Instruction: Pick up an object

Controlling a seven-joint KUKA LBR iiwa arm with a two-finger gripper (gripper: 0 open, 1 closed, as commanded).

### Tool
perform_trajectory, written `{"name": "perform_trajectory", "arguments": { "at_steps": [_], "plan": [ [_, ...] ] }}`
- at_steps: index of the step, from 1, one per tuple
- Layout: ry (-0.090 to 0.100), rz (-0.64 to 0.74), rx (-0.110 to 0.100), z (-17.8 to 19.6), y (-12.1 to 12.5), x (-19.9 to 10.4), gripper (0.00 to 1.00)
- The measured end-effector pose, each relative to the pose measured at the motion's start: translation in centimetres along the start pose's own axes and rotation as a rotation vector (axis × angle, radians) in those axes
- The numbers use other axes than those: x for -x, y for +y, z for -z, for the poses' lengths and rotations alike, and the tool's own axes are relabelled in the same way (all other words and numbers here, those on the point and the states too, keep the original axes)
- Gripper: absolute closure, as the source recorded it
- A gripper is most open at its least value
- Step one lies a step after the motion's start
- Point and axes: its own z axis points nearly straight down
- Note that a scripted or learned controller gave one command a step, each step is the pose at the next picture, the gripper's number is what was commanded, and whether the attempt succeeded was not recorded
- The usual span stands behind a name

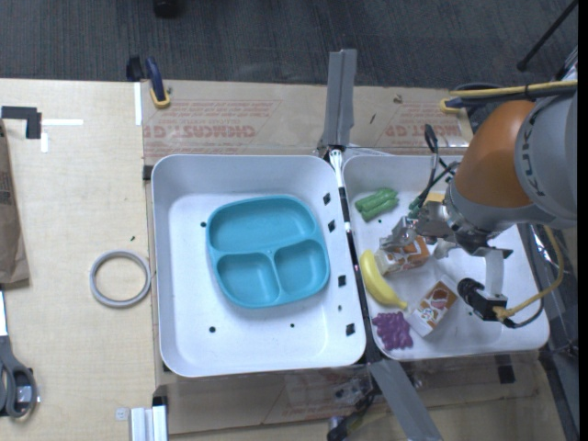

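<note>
Gripper: low in right white bin, over small orange-and-white packet; opening indeterminate.
Objects: yellow toy banana, green pepper, purple grapes, all resting in bin.
Progress: judged unlifted.

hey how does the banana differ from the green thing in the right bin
The banana is yellow; the green item is green. The banana is a curved crescent lying along the bin's left wall, while the green item is a shorter, straighter, lumpy piece lying at a slant. The banana lies nearer the camera beside the purple grapes; the green item lies toward the far end. Both rest loose on the floor of the right bin, left of the gripper.
</note>
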Motion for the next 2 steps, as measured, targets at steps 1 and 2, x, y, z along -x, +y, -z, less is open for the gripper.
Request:
{"name": "perform_trajectory", "arguments": {
  "at_steps": [1, 2],
  "plan": [
    [-0.011, 0.306, 0.018, 0.1, -5.1, 2.0, 0.0],
    [-0.004, 0.402, -0.002, 0.0, -0.6, 2.6, 0.0]
  ]
}}
